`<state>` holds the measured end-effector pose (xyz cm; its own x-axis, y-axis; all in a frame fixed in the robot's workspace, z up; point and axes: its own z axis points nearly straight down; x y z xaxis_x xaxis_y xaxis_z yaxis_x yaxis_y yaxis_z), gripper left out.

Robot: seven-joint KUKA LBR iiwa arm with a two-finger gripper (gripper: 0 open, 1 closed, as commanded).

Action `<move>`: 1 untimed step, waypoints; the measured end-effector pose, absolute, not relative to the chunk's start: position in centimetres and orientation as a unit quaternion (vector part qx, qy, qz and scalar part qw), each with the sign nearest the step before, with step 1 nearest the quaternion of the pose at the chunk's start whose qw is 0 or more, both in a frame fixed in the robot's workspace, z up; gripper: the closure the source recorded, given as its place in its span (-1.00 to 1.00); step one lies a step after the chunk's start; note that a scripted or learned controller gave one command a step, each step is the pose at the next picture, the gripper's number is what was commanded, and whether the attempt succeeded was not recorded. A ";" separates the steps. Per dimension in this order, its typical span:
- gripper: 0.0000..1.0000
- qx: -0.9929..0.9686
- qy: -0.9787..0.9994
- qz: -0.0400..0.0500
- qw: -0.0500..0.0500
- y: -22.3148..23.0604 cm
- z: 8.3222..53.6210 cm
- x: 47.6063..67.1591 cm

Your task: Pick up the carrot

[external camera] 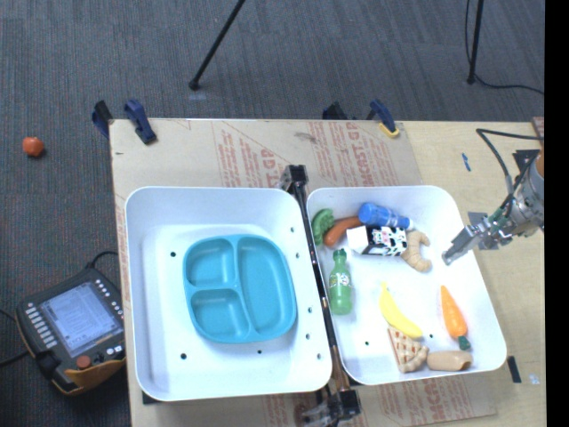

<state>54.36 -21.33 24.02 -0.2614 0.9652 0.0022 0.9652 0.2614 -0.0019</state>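
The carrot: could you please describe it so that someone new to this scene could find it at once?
Look in the right bin of the two white bins, near its right wall. The carrot lies there, just right of the banana and above the bread roll. It is the one orange tapered piece with a green tip at its lower end.

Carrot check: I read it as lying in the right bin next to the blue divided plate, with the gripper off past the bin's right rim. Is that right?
One thing is wrong. The carrot does lie in the right bin, but the blue divided plate sits in the left bin. Beside the carrot is a banana. The gripper is at the right rim, as the camera view shows.
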 end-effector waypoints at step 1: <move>-1.00 -0.489 -0.872 0.000 0.002 -21.2 8.7 55.5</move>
<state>55.47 -21.20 8.73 -0.5217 0.8531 0.0036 0.8531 0.5217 -0.0015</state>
